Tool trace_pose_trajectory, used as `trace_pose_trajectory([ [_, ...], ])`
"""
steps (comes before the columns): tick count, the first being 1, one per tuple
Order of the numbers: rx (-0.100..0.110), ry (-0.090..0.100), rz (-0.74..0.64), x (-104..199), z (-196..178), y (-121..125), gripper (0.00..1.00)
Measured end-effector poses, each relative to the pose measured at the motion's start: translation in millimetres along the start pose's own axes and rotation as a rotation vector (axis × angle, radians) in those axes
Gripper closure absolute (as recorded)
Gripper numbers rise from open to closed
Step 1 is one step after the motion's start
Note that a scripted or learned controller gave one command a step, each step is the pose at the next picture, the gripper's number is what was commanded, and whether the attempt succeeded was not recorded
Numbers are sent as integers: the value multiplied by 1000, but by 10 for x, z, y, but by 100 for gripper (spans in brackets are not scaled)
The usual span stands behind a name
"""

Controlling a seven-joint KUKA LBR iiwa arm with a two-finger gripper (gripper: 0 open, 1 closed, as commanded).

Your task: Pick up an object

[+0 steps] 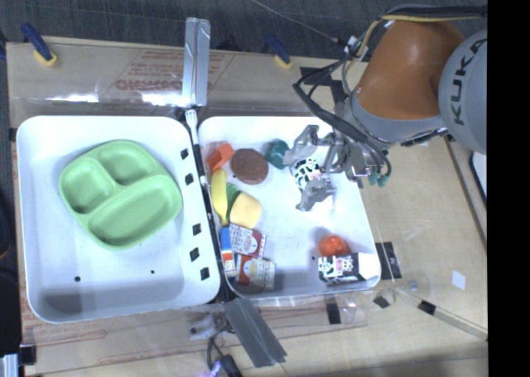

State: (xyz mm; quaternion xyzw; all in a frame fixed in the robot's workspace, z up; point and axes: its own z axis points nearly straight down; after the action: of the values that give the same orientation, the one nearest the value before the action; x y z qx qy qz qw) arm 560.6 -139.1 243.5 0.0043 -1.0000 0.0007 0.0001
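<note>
My gripper point(310, 170) hangs over the upper right part of the right bin point(358, 201), reaching in from the right. A small black-and-white cow-patterned block point(305, 172) sits between its two grey fingers point(315, 196), and the fingers are shut on it. Just left of it lie a teal piece point(276, 152) and a brown round disc point(249, 166). The grey arm with its orange band point(406, 69) covers the bench to the upper right.
Along the right bin's left wall lie an orange piece point(220, 156), a yellow banana point(219, 193), a yellow block point(245, 210) and small cartons point(246, 255). An orange ball point(333, 245) and a second cow-patterned box point(338, 268) sit at the front right. The left bin point(50, 284) holds a green divided plate point(121, 191).
</note>
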Motion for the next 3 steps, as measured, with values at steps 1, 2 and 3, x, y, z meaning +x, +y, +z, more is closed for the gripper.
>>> trace_pose_trajectory([
  [1, -4, 5, -298, 103, 1235, 128, 0],
  [2, 3, -9, -235, -132, 1446, 435, 0],
  [3, 3, -19, -138, 168, 1443, 444, 0],
])
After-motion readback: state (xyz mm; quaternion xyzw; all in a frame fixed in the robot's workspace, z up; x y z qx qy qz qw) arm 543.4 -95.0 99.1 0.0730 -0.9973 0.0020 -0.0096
